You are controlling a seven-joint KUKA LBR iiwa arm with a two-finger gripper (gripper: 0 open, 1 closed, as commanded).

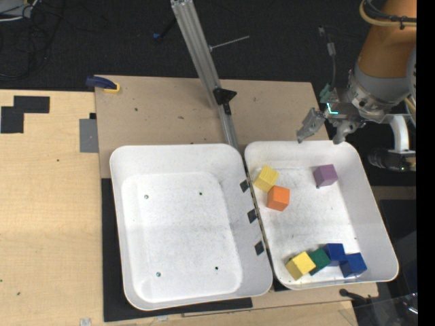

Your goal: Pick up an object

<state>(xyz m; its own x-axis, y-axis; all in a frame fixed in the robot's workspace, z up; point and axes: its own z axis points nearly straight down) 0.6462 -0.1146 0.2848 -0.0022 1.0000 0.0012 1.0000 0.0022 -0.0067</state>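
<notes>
A: Blocks, right bin: purple block nearest the back rim; yellow block touching orange block; cluster of yellow, green and blue at the front.

B: Gripper?

A: Above the back rim, fingers spread, nothing between them.

B: Hazards?

A: Likely rim strike on descent; a finger landing on the touching pair, nudging both aside.

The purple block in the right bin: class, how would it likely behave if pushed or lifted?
The purple block looks like a small solid cube, so it would probably slide rather than roll. Its flat faces suggest a stiff, easy grip. It sits apart from the other blocks, so a push likely disturbs nothing else in the right bin.
</notes>
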